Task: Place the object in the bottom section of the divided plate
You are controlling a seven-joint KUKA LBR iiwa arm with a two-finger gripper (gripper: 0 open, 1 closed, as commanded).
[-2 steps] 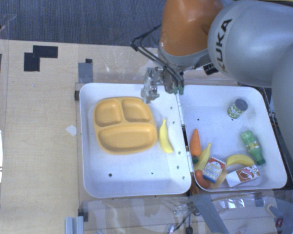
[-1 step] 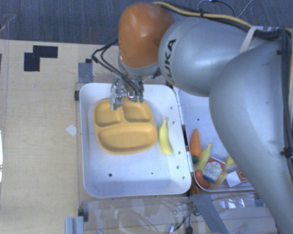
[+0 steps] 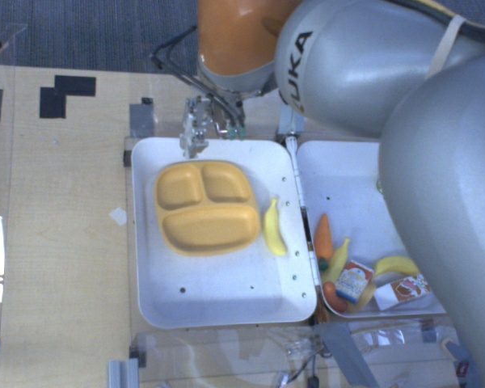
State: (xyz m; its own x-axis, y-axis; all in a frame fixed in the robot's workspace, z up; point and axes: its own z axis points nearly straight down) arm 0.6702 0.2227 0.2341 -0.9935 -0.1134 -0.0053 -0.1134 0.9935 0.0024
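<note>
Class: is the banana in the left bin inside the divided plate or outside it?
Outside. The banana lies on the bin floor, beside the plate's right rim; the plate's bottom section holds nothing.

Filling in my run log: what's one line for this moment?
gripper: above left bin's far edge | banana: in bin, right of plate | plate sections: nothing placed

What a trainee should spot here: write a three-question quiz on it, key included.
1. Fill in (far or near): the gripper hangs by the left bin's ___ rim.
2. Which bin holds the carrot? A. left bin B. right bin
3. True or false: the banana lies inside the divided plate.
Key: 1 far; 2 B; 3 false, it lies beside the plate, on the left bin's floor.
</note>
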